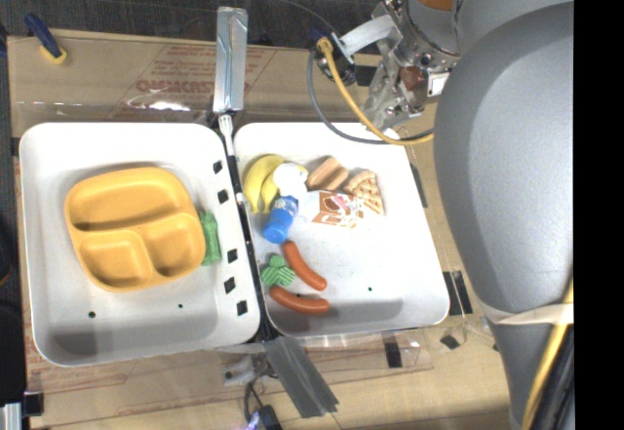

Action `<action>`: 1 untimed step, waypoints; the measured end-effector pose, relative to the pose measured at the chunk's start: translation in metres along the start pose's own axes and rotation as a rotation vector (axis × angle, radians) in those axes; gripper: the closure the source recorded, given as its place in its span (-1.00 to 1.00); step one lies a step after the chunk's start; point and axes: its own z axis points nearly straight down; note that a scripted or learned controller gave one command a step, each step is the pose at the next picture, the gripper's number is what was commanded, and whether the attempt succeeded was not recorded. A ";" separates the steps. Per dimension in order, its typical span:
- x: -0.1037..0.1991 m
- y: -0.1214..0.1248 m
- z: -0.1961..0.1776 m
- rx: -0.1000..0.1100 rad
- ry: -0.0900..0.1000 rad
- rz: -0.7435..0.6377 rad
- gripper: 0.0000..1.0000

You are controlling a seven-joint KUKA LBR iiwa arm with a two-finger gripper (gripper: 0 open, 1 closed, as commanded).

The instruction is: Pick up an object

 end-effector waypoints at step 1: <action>0.000 -0.001 -0.006 0.002 -0.007 -0.004 1.00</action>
